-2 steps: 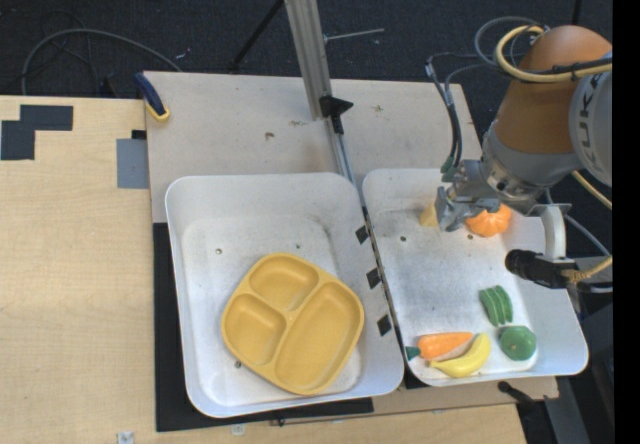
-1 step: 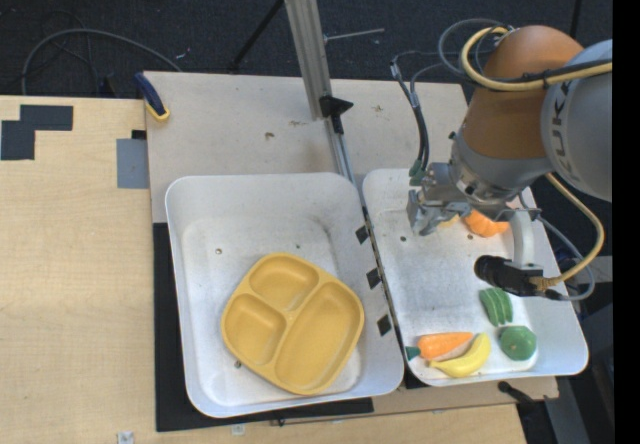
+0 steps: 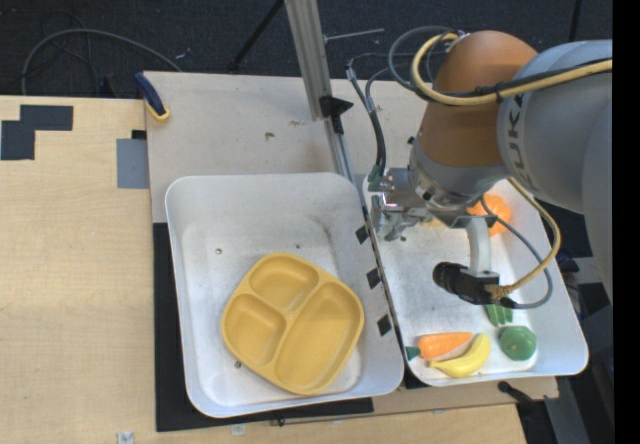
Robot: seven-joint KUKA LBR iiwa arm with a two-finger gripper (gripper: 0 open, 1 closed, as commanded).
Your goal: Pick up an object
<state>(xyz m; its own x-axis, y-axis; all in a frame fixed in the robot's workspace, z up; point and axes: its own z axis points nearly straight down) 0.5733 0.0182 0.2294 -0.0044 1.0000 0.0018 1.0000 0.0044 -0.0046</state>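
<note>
My arm point(image 3: 565, 122) enters from the right and hangs over the right bin point(image 3: 425, 307). My gripper point(image 3: 392, 220) sits at that bin's left wall, just beside the divide between the two bins and toward the far end. Gripper state: I cannot tell from this view whether it is open or closed, and nothing can be seen held in it.

Candidate objects, right bin:
- A banana point(image 3: 466, 358) lies at the near edge, touching an orange carrot-shaped piece point(image 3: 443, 343) just to its left.
- A round green fruit point(image 3: 517, 342) rests just right of the banana, near the bin's near right corner.
- A small green piece point(image 3: 499, 313) lies just beyond the round green fruit.
- An orange item point(image 3: 494, 210) sits at the far side, partly hidden by my wrist — its shape cannot be made out.

All of these are well apart from the gripper, except the orange item, which is near my wrist.

Left bin point(image 3: 225, 222): a yellow divided plate point(image 3: 292, 322) with three compartments lies flat in the near half, close to the divide.
</note>
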